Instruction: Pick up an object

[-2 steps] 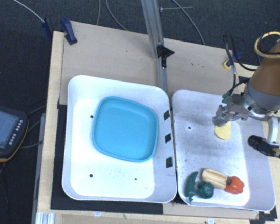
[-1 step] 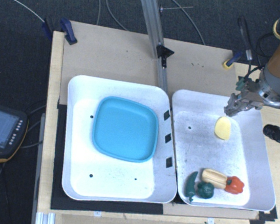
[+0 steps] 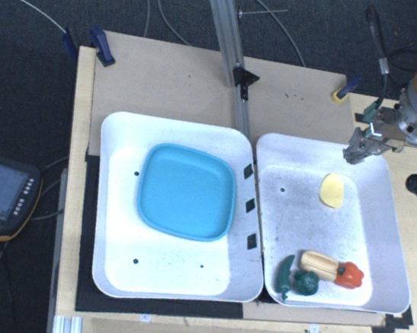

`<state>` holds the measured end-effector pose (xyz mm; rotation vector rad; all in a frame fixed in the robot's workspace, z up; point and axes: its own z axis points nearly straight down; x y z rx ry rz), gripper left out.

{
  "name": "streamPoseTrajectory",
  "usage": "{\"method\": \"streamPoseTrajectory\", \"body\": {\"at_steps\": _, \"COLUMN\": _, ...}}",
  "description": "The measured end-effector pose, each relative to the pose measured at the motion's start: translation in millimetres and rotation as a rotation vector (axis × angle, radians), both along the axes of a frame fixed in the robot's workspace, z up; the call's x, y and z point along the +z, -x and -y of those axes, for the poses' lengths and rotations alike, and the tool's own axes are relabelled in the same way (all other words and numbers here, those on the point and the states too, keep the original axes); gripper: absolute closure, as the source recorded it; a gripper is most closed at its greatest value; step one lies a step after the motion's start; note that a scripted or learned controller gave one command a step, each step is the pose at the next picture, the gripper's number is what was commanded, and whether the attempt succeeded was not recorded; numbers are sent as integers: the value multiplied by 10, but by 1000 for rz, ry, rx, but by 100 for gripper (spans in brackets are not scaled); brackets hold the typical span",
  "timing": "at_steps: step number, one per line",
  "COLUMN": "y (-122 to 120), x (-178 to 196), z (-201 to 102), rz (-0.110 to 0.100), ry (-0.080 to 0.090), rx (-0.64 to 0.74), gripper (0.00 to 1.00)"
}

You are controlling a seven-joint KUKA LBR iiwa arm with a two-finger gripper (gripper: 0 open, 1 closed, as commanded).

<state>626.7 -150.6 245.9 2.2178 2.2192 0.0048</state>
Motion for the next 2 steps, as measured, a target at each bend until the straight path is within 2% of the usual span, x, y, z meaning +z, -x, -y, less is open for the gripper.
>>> {"method": "streamPoseTrajectory", "body": {"at_steps": 1, "y": -8, "x": 533, "z": 0, "rz": 1, "ry": 0, "rx": 0, "gripper": 100}}
{"method": "streamPoseTrajectory", "body": {"at_steps": 2, "y": -111, "x": 357, "z": -480, "rz": -5, "ry": -2, "rx": 3, "gripper": 100}}
